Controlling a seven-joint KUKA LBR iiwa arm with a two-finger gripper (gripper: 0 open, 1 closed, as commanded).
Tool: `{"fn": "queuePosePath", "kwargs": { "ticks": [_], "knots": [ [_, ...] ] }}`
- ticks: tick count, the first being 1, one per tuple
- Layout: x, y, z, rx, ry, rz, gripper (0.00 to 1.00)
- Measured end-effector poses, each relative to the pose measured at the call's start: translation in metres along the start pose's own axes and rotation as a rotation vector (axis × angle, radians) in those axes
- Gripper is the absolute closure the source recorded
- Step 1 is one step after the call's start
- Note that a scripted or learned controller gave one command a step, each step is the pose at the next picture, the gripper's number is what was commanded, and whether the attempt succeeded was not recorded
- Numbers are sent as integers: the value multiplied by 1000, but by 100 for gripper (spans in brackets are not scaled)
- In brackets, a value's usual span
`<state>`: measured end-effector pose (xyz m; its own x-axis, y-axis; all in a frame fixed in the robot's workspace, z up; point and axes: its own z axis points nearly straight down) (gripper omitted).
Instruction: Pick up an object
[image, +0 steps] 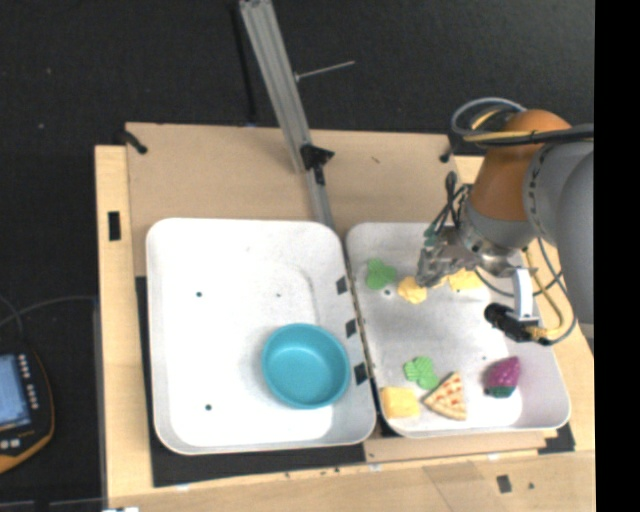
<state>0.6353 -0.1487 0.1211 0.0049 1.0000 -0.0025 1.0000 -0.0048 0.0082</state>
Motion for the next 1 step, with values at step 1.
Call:
{"fn": "queuePosePath", "kwargs": {
  "ticks": [1],
  "knots": [
    [3, 2, -45, 2, 2, -7, 100]
  ]
}}
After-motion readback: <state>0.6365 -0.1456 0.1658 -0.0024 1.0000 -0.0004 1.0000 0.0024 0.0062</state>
